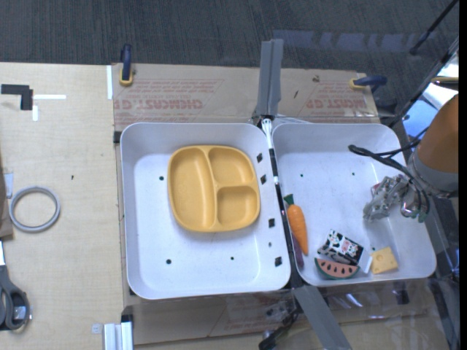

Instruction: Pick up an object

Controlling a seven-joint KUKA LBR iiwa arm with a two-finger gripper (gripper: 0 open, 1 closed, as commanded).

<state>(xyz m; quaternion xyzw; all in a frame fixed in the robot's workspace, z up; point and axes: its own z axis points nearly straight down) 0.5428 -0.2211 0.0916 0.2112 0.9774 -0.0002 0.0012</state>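
Observation:
My gripper (379,204) hangs over the right side of the right bin (328,155), reaching in from the right under the orange wrist band; nothing shows between its fingers. In the same bin a toy carrot (296,227) lies along the left wall. A black-and-white patterned toy (341,247) rests near the front, with a watermelon slice (336,268) just in front of it. A yellow cheese wedge (384,260) sits to their right, below the gripper. All these objects lie apart from the gripper.
The left bin (146,217) holds a yellow divided plate (214,187). A divider bar (270,86) runs between the bins. On the bench at the left lie a grey tape ring (32,208) and scissors (11,305). A black cable (379,152) trails to the arm.

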